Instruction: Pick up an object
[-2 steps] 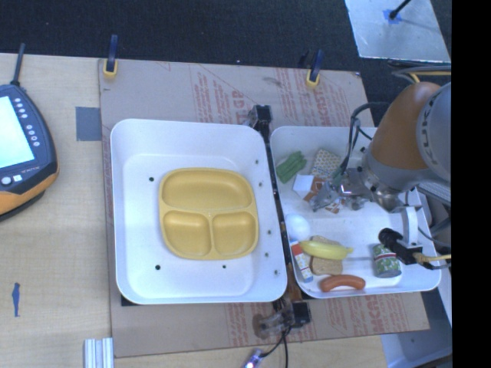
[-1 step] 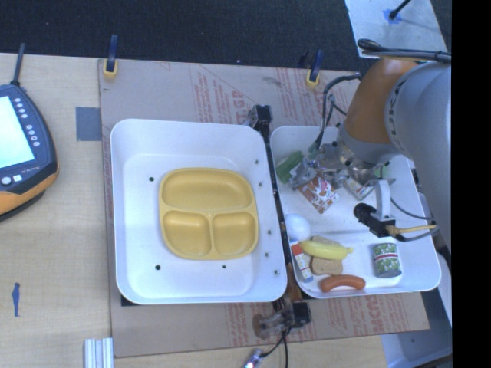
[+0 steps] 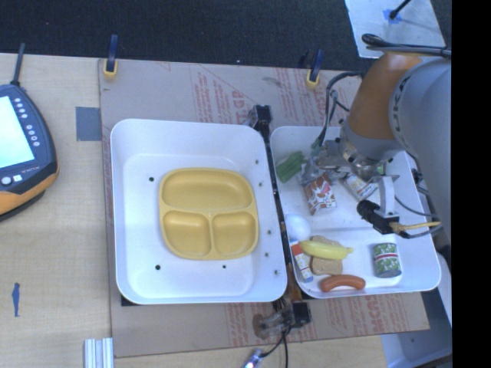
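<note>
Where the grey arm [image 3: 418,106] with its orange band comes in over the right bin [image 3: 426,278], its bulk hides the far corner, and the gripper [image 3: 337,159] sits low among cables at the bin's upper middle; whether it is open or closed I cannot tell from here. Just beneath it lies a small crinkled packet [image 3: 321,195] printed in red and white, perhaps touching the gripper, though the tangle makes that hard to judge. A flat green piece [image 3: 290,166] lies to its left, against the bin wall. Nearer the front edge are a smooth yellow banana [image 3: 326,248], a glossy reddish sausage [image 3: 342,284], a round white ball [image 3: 298,226] and a short can with a green label [image 3: 387,260]. The left bin [image 3: 130,205], of shallow white plastic with rounded corners, holds a matte yellow plate [image 3: 208,212] with three compartments. Both bins rest on brown cardboard [image 3: 192,90] clamped to the pale wooden desk [image 3: 54,267]. A handheld screen with orange trim [image 3: 23,148] is cut off at the left.
</note>
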`<state>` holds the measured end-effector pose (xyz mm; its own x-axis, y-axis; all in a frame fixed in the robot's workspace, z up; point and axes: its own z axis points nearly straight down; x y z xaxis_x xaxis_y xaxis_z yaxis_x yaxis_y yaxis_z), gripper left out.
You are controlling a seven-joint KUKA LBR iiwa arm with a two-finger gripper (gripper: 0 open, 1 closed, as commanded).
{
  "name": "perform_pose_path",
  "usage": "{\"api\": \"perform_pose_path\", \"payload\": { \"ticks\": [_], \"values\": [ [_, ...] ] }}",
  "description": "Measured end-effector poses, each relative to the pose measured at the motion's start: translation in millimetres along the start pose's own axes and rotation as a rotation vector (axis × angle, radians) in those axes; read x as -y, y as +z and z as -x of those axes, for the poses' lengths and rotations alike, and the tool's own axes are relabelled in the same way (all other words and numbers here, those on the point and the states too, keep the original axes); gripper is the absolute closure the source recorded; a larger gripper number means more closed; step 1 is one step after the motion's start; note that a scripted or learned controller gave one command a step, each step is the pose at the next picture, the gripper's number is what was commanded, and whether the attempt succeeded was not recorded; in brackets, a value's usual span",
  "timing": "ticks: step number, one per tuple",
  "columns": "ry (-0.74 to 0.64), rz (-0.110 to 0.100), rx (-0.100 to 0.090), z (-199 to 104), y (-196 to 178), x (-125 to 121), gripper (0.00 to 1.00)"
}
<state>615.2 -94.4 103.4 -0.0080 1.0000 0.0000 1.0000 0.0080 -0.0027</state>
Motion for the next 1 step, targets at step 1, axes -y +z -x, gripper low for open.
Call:
{"api": "perform_pose_path", "payload": {
  "ticks": [1],
  "values": [
    [0.004,0.0,-0.001,-54.6,-88.7,8.2,1.0]
  ]
}}
